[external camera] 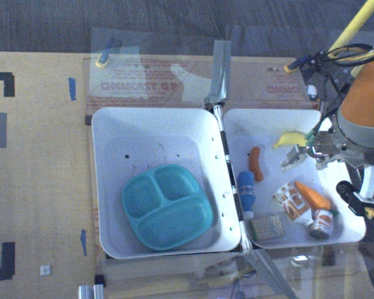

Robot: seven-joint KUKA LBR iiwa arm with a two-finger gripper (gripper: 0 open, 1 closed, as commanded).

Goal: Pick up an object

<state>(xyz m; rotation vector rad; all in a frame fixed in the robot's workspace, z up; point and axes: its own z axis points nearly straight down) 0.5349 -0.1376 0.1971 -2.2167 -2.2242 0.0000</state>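
Gripper [297,156] hovers with fingers apart beside the banana [289,139], which they could nudge away when closing.

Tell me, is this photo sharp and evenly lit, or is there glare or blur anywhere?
Camera view: soft, even light, faint shadows inside the left bin; pale sheen on the clear sheet behind the bins; the teal plate and carrot look a little soft; the gripper and cables at the right edge are slightly blurred.
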